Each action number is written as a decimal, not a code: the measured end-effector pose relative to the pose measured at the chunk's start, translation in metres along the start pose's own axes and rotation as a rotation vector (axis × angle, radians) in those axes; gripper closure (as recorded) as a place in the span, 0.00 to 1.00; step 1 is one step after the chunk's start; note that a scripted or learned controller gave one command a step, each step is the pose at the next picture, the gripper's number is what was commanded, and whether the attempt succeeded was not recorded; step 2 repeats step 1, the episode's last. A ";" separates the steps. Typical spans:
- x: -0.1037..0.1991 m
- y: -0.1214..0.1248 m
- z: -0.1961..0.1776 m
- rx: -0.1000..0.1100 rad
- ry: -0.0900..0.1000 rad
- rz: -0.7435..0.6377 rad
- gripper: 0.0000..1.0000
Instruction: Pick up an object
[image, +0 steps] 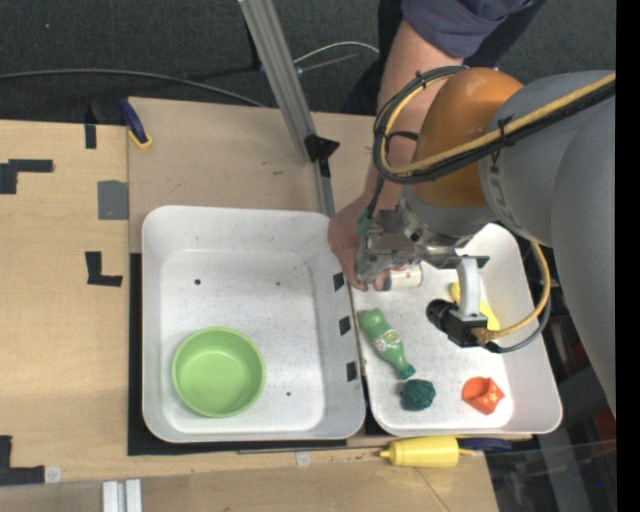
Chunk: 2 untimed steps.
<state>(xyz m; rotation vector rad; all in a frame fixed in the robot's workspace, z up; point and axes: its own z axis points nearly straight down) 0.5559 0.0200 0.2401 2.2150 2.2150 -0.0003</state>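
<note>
My gripper (377, 268) hangs low over the back left corner of the right bin (520, 415), beside the divider between the bins. A small white object with a red end (407, 279) lies right next to it. In front of it lies a green bottle (386, 342) on its side. Further forward are a dark green lump (418, 394) and a red-orange piece (482, 394). A yellow item (468, 292) lies to the right, under the arm's cable.
A green bowl (218, 372) sits in the front of the left bin (240, 235). A person's hand (345, 235) reaches to the bin's back edge beside my gripper. A slanted metal pole (288, 90) stands behind. A yellow bottle (425, 452) lies on the bench's front edge.
</note>
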 end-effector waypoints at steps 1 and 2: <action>0.050 0.013 -0.004 0.007 0.008 -0.007 1.00; 0.050 0.013 -0.004 0.007 0.008 -0.007 1.00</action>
